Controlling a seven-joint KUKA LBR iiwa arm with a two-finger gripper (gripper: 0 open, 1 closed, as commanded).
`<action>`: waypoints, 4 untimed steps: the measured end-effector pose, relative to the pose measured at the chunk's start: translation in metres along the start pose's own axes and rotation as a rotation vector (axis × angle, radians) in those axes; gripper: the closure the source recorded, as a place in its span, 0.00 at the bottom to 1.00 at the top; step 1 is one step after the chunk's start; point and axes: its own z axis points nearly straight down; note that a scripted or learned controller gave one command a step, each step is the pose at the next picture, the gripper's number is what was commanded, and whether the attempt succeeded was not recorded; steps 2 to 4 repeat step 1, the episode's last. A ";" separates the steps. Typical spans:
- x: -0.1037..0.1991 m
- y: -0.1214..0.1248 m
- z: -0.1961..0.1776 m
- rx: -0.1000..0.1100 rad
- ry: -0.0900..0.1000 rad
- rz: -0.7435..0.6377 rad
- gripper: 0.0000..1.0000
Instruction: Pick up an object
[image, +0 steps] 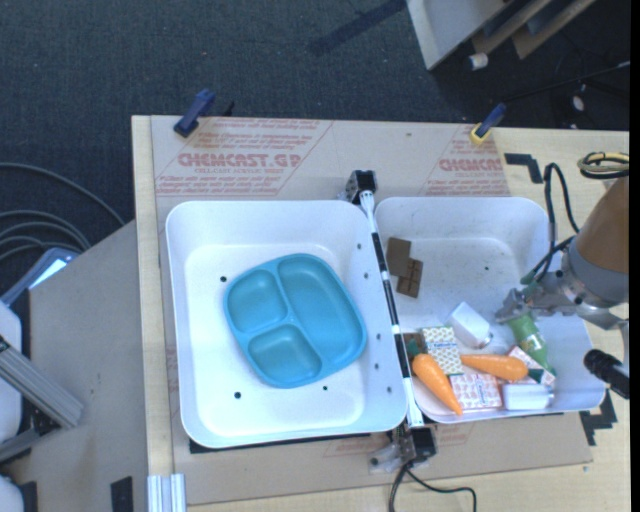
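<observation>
Dark carpet lies all around the light brown bench (250, 150), which has red words printed on its top. Two shallow white bins sit side by side on it.

From the one camera above, the left bin (190, 300) holds a blue plastic plate with three sections (293, 320). The right bin (470, 225) holds many small things. A brown chocolate-like block (404, 266) lies near the wall between the bins. Near the front edge lie two orange toy carrots, one (436, 382) tilted and one (493, 367) lying flat. Beside them are a small white block (470, 325), a green bottle (531, 338) and some colourful flat packets (462, 375).

The grey arm reaches in from the right. Its jaws (528, 303) hang just above the green bottle. I cannot tell if they are open or closed, or if they grip anything.
</observation>
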 end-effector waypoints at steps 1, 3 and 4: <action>0.105 0.018 -0.026 0.011 0.005 -0.004 1.00; 0.105 0.018 -0.026 0.011 0.005 -0.004 1.00; 0.105 0.018 -0.026 0.011 0.005 -0.004 1.00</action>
